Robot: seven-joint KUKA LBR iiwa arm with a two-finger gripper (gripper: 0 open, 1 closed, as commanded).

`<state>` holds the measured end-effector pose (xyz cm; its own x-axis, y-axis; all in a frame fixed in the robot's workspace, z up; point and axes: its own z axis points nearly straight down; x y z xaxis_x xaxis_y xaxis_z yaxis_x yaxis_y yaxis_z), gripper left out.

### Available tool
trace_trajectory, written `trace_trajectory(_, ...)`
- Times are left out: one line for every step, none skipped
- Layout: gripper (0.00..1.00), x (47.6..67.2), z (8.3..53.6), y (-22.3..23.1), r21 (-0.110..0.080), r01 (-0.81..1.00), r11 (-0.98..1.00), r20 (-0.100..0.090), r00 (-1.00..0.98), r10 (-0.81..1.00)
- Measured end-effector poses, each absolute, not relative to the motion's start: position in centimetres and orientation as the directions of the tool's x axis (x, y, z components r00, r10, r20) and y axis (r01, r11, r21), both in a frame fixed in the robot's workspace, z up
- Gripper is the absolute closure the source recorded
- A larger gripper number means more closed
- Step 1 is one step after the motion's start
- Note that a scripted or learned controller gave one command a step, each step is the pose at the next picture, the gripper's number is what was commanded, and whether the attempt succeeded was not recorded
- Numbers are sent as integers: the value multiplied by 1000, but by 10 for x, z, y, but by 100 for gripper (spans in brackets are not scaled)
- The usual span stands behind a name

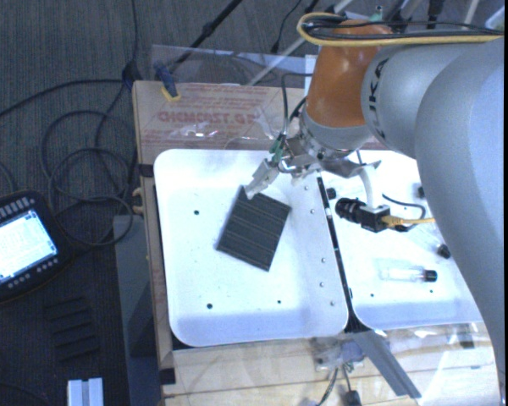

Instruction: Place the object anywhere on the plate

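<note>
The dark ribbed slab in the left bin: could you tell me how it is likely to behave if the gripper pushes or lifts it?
The slab lies flat and thin, so it will probably slide rather than tip or roll. Its straight edges suggest it is stiff, not floppy. The ribbed top may give some grip, but a low flat shape looks hard to pinch from above; the gripper sits at its upper corner.
</note>
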<state>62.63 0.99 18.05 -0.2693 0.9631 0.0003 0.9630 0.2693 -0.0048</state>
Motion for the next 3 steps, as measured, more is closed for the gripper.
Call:
trace_trajectory(0,665,239,65,-4,799,602,1,-602,799)
trace_trajectory(0,642,290,68,2,110,994,-1,-994,110)
trace_trajectory(0,621,304,79,2,-191,982,-1,-982,-191)
